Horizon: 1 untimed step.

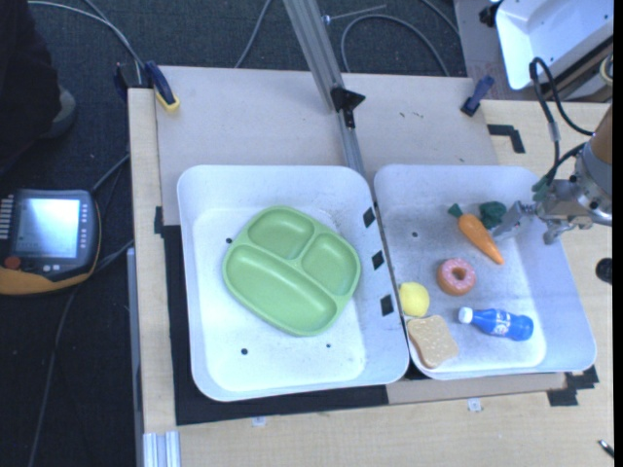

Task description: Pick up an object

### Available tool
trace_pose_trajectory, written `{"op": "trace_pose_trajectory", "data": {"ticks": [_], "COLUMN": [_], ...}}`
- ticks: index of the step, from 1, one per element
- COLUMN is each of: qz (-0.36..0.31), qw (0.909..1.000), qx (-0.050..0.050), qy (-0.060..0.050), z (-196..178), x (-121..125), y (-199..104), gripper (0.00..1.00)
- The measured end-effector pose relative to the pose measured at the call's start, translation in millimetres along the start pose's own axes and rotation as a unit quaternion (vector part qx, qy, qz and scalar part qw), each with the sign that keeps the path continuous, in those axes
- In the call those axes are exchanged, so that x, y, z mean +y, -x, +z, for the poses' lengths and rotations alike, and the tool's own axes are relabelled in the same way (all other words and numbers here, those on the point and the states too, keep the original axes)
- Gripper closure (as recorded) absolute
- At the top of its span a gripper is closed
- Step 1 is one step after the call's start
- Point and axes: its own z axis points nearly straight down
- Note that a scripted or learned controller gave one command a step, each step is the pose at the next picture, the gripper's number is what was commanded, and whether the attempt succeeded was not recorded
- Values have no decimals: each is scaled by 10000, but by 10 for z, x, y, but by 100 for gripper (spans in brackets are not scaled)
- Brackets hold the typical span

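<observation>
The right bin holds an orange carrot with a green top, a pink doughnut, a yellow lemon, a slice of bread and a blue bottle lying on its side. My gripper hovers over the bin's upper right part, just right of the carrot's green top. It is open, with nothing between its fingers; the left finger is close to the carrot's leaves.
A green divided plate lies in the left bin. A metal pole runs down between the bins from the back. Clamps sit at the bench's far corners.
</observation>
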Motion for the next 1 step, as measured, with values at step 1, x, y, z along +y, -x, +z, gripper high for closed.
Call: {"op": "trace_pose_trajectory", "data": {"ticks": [1], "qz": [6], "qw": [10000], "qx": [10], "qy": [-24], "z": [550], "x": [-64], "y": [78], "gripper": [0]}}
